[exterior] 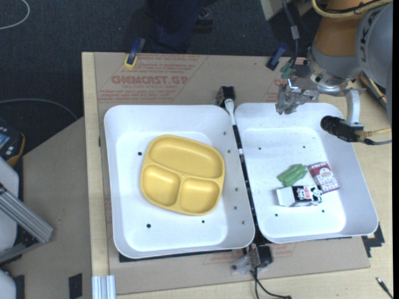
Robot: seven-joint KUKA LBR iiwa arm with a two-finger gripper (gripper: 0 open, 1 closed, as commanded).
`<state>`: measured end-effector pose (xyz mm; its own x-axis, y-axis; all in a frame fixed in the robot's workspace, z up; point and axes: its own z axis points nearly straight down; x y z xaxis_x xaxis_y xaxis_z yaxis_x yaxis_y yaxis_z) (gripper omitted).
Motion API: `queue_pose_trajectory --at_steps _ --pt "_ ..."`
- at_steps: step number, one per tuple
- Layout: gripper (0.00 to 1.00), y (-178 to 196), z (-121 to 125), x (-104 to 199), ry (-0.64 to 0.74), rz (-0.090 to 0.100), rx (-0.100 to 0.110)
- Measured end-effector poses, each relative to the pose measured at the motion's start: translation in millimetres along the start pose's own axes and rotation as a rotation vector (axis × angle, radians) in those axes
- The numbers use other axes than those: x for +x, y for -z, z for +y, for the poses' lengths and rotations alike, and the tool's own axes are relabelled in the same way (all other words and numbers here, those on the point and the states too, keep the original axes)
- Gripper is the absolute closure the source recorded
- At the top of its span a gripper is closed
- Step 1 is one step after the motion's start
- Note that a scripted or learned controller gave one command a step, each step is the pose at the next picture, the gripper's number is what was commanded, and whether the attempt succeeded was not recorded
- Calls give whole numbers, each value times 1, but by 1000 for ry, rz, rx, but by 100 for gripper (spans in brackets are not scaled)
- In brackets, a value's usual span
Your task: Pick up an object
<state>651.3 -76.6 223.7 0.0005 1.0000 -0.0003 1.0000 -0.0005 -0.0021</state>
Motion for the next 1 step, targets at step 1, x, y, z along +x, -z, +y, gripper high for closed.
queue_pose_trajectory --at_steps 1 --pt "100 -1 6 -1 2 -2 -5"
